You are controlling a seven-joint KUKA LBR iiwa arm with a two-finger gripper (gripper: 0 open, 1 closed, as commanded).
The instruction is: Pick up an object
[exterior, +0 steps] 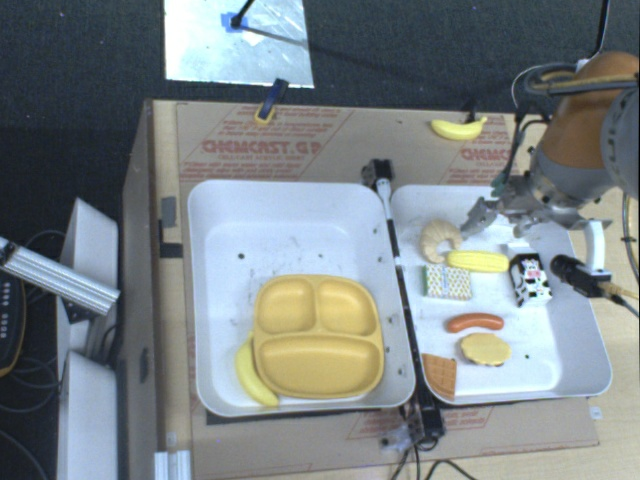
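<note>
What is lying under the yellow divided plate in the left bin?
A banana pokes out from beneath the yellow divided plate at its lower left edge, lying on the left bin floor. Only part of it shows. The plate covers whatever else might lie under it.

Banana (253,376) partly under tray (318,336); arm (590,118) seemingly edge-cropped.

Toy food (477,261) in right bin (580,368)

The counter (300,133) bears two white bins (215,268) (585,363) side by side and a banana (457,127) near its far edge.
</note>
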